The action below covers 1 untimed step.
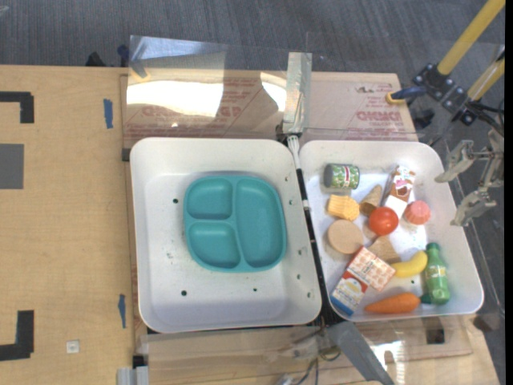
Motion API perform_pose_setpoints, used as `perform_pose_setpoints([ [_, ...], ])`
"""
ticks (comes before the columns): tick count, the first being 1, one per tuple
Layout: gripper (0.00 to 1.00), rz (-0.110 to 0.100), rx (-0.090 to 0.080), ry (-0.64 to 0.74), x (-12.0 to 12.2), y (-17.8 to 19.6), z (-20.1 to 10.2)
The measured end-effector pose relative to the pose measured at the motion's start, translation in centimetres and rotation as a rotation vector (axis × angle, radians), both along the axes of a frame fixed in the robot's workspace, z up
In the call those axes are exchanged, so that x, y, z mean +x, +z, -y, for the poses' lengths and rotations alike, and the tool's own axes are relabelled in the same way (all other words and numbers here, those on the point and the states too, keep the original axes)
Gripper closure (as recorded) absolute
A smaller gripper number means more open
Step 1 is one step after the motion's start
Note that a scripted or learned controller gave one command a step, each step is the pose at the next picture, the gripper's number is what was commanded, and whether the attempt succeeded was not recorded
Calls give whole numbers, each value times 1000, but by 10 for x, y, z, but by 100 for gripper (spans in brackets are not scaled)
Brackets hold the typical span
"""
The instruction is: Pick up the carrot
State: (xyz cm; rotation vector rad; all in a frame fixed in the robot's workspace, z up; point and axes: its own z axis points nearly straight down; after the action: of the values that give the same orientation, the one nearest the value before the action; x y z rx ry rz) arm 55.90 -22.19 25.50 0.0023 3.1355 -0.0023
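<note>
Nearest, the orange plastic carrot (393, 303) lies along the right white bin's (461, 295) near edge; my end effector's state I cannot tell.

Wrist (483, 175) at view's right edge; jaws spread, pointing left.

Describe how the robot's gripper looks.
The gripper by the right bin's edge is pale grey metal: two slim fingers with an open, skeletal build and thin dark linkages behind them. It is too small to make out any markings.
</note>
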Motion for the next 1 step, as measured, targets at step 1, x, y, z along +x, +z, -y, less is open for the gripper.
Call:
perform_pose_setpoints([
  [1, 0, -6, 3, -237, -79, -100, -39],
])
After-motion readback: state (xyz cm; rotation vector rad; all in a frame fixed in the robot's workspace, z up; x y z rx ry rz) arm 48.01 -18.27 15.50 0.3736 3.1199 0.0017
